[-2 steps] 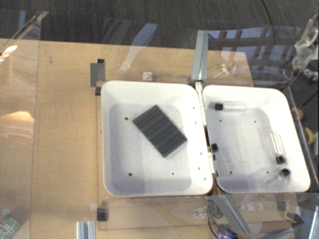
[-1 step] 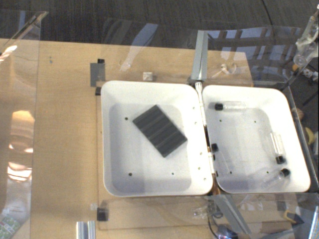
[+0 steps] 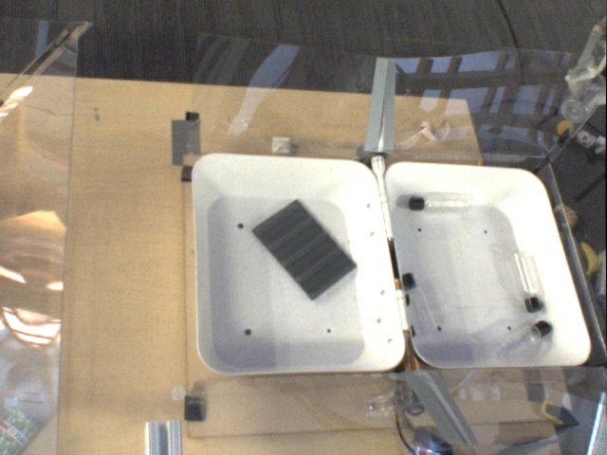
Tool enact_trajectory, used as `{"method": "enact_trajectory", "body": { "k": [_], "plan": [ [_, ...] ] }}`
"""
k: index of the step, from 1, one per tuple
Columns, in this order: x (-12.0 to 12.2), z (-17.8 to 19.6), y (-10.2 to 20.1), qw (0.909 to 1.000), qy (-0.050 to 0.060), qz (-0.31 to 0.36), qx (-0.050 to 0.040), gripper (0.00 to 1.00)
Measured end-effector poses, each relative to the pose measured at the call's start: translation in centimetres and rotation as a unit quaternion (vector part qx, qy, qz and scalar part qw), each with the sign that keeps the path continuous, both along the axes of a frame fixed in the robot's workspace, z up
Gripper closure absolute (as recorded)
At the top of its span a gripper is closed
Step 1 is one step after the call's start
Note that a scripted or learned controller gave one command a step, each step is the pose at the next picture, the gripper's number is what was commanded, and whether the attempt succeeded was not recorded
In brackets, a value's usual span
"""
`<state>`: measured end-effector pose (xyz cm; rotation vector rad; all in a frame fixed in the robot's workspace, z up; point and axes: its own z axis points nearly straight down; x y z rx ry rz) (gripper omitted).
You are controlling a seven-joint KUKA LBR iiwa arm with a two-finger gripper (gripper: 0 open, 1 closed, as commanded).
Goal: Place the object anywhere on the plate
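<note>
Right bin point(image 3: 474, 171): capped tube point(image 3: 441, 200) lies left-right, cap leftward; gripper state cannot tell

A pale wooden bench point(image 3: 114, 254) stands on dark carpet point(image 3: 285, 8), with glare on clear panels point(image 3: 38, 226)

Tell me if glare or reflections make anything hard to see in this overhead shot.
Camera view: pale reflections streak a clear panel over the bench's left and top. The clear tubes in the right bin nearly vanish against the white. The dark ribbed plate in the left bin reads sharp, with soft shadows along the walls.
</note>
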<state>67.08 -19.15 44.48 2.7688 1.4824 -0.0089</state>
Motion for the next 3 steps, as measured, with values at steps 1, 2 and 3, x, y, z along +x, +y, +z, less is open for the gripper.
{"method": "enact_trajectory", "body": {
  "k": [1,2,3],
  "plan": [
    [-0.2,-1.0,-0.5,1.0000,-0.002,-0.006,0.0008,1.00],
    [-0.1,0.0,-0.4,1.0000,-0.002,-0.003,-0.0001,1.00],
    [-0.2,-2.7,-0.3,0.9999,-0.002,-0.015,0.0008,1.00]
  ]
}}
